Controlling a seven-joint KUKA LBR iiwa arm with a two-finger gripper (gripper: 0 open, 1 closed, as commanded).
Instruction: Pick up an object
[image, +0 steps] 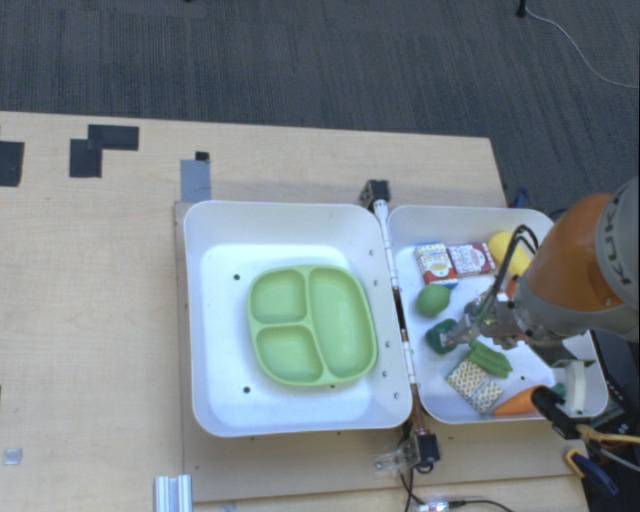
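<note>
White right bin (600, 395) carries the clutter: green lime (433, 299), dark green piece (441, 338), light green pod (489, 359), patterned packet (474, 384), carrot (521, 402), two red-and-white cartons (454, 262), a yellow thing (502, 250). My pincer (470, 330) sits low among the green pieces, likely lined up on one; whether it grips anything, I cannot tell. Left bin (215, 320) holds a green divided tray (311, 325), probably no target

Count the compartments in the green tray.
3. The green tray lies in the left bin. One long compartment runs down its right side; two smaller ones sit on its left, one upper and one lower. None looks hidden.
</note>
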